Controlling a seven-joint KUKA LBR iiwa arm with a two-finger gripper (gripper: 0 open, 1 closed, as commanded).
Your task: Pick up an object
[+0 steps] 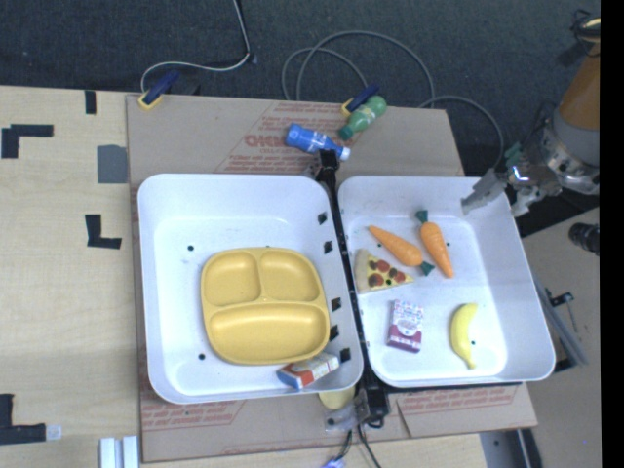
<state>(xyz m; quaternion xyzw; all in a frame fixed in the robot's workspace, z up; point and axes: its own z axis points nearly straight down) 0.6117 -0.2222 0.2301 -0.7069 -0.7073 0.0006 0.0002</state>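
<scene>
In the right bin (pixel 514 261) lie two orange carrots (pixel 436 247) (pixel 396 246), a pizza slice (pixel 377 271), a small pink carton (pixel 407 324) and a yellow banana (pixel 464 334). My gripper (pixel 495 187) hangs over the bin's upper right corner, above and to the right of the carrots. No object sits between its fingers. The arm's orange band (pixel 588 91) shows at the right edge.
The left bin (pixel 161 252) holds a yellow divided plate (pixel 263 303) and a small red-and-blue tube (pixel 310 370) at its front edge. Blue and green clamps (pixel 341 130) and loose cables (pixel 370 57) lie behind the bins.
</scene>
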